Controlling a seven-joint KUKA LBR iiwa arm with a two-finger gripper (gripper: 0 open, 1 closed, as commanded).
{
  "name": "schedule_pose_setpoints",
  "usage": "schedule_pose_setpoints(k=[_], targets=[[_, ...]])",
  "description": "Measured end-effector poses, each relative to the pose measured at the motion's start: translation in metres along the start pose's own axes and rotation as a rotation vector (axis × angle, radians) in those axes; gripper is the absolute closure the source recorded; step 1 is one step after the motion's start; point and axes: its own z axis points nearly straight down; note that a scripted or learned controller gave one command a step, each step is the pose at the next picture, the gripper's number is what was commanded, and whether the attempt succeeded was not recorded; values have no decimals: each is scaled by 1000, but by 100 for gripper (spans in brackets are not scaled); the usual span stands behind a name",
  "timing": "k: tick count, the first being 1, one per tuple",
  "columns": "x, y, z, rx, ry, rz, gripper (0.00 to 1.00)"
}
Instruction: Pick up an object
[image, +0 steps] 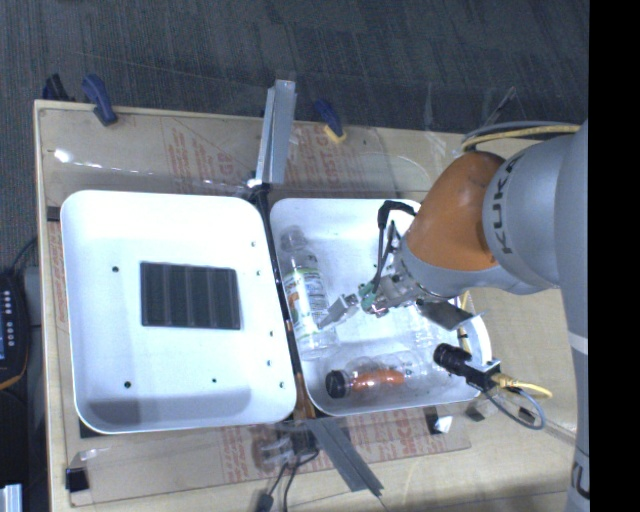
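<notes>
Setting: Wooden bench (150, 140) on dark carpet, blue clamps along its far edge, two shallow white bins side by side.
Left bin (100, 300): smooth moulded plastic with rounded corners; a dark ribbed rectangular panel (190, 295) sits at its centre.
Right bin (340, 225): holds my candidates, both clear plastic bottles.
Upright-lying bottle (303, 290): transparent, glossy, with a printed label, stretched along the bin's left wall.
Second bottle (370, 381): clear with an orange-red inside and a dark cap, lying crosswise near the bin's front wall.
My arm (500, 225): grey, with its orange band, reaching in from the right over the right bin.
My pincer (352, 303): slender metal fingers pointing toward the labelled bottle, just beside it; whether released or clenched I cannot tell, and nothing is visibly between them.
Step in hand, as I judge it: closing in on the labelled bottle.
Doing it well: straddle the bottle across its narrow width, mid-body, and squeeze gently, since thin slick plastic likely dents and slips.
</notes>
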Motion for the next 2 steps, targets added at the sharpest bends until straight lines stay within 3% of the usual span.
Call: schedule_pose_setpoints(k=[1,2], targets=[[13,25,1,-1,-1,-7,0],[17,-15,62,-1,-1,-36,0]])
